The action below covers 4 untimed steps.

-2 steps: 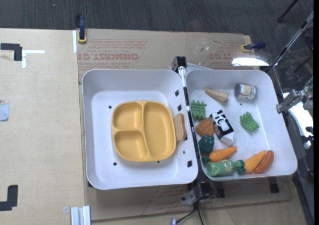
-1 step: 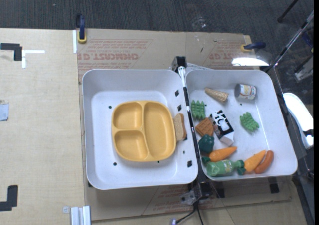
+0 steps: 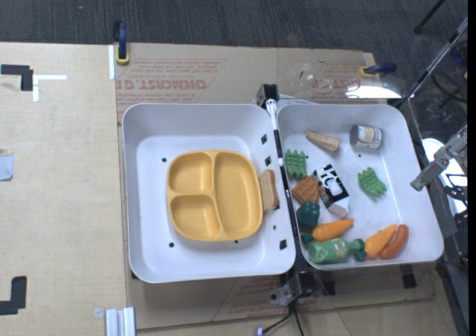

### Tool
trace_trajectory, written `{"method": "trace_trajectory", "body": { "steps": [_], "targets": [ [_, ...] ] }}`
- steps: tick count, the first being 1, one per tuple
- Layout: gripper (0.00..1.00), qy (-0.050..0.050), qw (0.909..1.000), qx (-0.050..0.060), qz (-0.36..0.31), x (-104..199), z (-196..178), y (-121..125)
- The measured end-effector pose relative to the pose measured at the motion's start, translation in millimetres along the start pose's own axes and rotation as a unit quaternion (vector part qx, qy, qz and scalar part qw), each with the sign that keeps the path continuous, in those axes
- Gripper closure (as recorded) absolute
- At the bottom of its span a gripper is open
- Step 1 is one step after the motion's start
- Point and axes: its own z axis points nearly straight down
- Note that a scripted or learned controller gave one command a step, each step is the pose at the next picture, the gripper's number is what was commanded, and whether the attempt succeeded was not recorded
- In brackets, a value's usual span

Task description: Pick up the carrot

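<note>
Carrot lying near-level in right bin; tip up-right

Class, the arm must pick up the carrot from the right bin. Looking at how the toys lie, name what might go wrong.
1. The carrot lies tight among a green toy and a bottle, so the jaws may catch a neighbour instead.
2. A second orange piece beside a sausage looks similar and may be mistaken for the target.
</note>
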Motion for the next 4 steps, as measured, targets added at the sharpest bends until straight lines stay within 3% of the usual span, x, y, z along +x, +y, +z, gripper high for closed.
{"method": "trace_trajectory", "body": {
  "steps": [1,2,3,4],
  "targets": [
    [0.00,-0.003,0.9986,-0.001,-0.053,-14.0,-126.3,15.7],
    [0.00,0.001,0.9904,-0.001,-0.138,16.3,127.4,-18.8],
    [0.00,-0.002,0.9809,-0.001,-0.194,11.1,18.4,35.0],
    [0.00,0.000,0.9801,0.000,-0.198,15.7,134.9,-18.6]
  ]
}}
